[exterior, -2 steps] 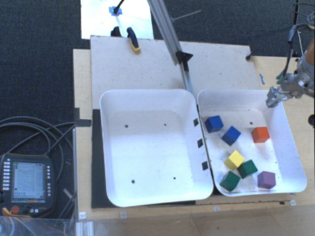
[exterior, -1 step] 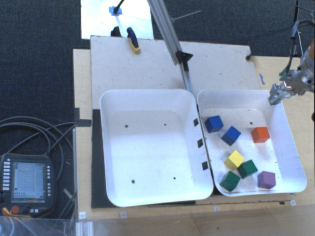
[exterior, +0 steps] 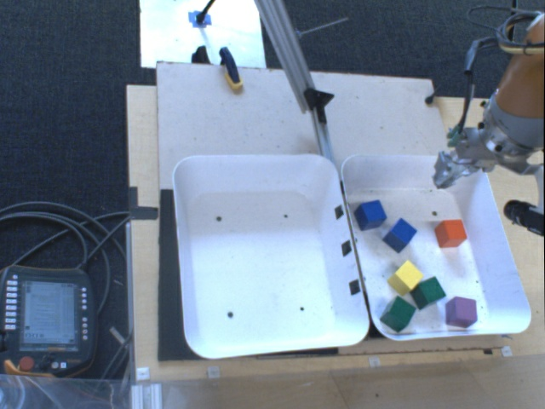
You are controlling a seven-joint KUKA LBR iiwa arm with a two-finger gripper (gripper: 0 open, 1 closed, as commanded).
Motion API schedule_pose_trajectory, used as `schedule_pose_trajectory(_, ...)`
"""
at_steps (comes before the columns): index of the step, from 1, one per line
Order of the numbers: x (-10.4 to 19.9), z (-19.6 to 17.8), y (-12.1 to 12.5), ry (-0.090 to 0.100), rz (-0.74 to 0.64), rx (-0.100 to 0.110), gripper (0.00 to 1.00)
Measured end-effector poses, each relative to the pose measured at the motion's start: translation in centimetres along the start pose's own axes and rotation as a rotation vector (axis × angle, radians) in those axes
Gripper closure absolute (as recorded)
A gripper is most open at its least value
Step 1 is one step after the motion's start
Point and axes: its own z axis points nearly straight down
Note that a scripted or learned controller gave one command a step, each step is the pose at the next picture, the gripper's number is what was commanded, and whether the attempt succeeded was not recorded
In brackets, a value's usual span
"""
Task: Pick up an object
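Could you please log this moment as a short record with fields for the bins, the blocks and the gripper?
right bin: holds seven blocks
blocks: two blue, orange, yellow, two green, purple
touching: yellow block against a green block
left bin: white, beside the right bin
gripper: over the right bin's far edge, above the blocks, nothing visibly between its fingers
nearest block to gripper: orange

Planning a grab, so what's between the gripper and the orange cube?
Nothing: the camera view shows bare white bin floor between the gripper and the orange cube.
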Motion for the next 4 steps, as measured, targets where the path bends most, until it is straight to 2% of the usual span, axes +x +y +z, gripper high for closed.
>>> schedule_pose_trajectory(1,5.7,0.8,0.0,0.001,-0.001,0.0,1.0)
schedule_pose_trajectory(3,16.3,-0.6,-0.1,0.001,-0.002,-0.001,1.0)
schedule_pose_trajectory(4,20.8,-1.3,-1.5,0.001,-0.001,0.0,1.0)
